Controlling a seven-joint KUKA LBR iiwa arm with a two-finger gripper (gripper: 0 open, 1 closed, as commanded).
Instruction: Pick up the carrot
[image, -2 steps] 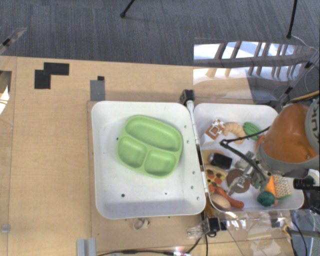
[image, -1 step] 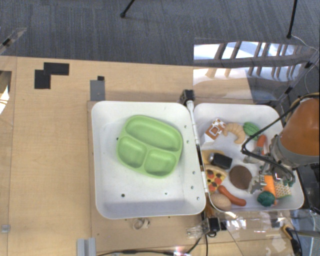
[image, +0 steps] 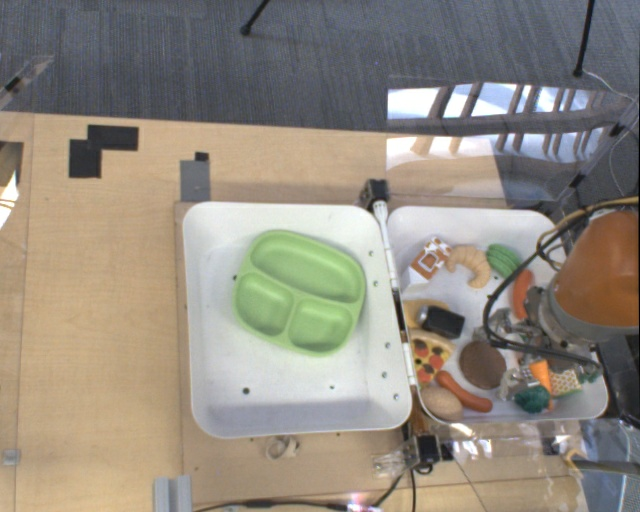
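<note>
So the carrot (image: 541, 375) is sitting in the lower right corner of the right bin (image: 455, 228), orange bit poking out right next to some green toy food (image: 531, 399). The gripper (image: 535, 345) is hanging just above it at the frame's right edge, basically on top of it. Can't tell whether it's got a grip on anything, the wrist blocks it.

carrot (image: 541, 376): small toy, orange body, green leafy top
pose: lying flat, orange end toward the bin's far side, green top toward the near edge
place: right bin, near-right corner, close to the near wall
state: resting on the bin floor among other toy foods; upper end partly hidden under the arm's wrist
</note>
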